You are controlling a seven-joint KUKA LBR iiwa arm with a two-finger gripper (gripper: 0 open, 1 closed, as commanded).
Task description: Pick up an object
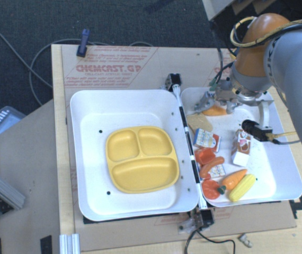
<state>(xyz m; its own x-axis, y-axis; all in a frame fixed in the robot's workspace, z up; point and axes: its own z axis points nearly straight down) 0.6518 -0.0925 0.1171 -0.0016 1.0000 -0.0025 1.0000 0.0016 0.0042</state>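
My gripper (210, 102) is low over the far left corner of the right bin (283, 168), under the arm's orange band (257, 41). An orange food piece (215, 110) lies right beneath it, partly covered; I cannot see whether it is gripped. Nearer in the bin lie a tan flat piece (200, 123), a small white carton (205, 138), a brown and white carton (241, 148), a red sausage (213, 165), a carrot (233, 178), a yellow corn cob (242, 187) and a red piece (210, 189).
The left bin (87, 115) holds a yellow divided plate (141, 158). A black divider rail (188, 142) runs between the bins. A black plug with a yellow cable (254, 129) hangs from the arm over the right bin. Cardboard (108, 67) lies behind the bins.
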